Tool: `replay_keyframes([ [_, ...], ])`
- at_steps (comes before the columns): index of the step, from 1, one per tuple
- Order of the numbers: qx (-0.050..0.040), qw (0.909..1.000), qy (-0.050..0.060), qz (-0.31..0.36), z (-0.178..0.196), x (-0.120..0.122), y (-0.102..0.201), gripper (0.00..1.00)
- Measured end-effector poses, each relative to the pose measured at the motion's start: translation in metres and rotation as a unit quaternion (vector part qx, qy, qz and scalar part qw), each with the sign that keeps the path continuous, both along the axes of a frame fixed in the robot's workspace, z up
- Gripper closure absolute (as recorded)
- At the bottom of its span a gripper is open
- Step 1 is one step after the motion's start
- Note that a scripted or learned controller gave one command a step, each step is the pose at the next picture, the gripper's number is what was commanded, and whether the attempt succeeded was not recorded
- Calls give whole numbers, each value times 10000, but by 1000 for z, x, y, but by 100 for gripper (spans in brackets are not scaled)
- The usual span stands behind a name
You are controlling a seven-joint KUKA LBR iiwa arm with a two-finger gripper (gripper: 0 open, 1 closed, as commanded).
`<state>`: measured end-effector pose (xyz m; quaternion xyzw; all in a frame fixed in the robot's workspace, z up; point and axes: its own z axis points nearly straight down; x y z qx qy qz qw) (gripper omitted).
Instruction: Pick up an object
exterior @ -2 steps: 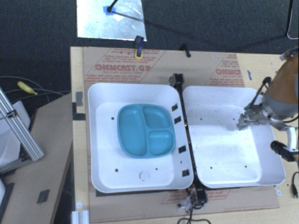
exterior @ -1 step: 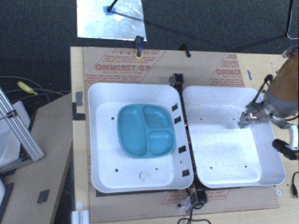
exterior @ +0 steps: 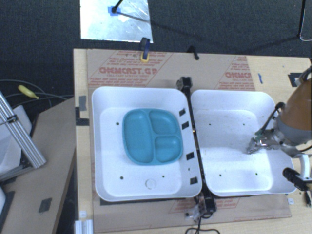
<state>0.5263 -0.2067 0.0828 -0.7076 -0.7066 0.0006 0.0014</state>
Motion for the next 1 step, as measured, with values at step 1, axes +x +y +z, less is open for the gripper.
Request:
replay_keyframes([
  [1,16,10000,-11,65,1,0,97,100],
])
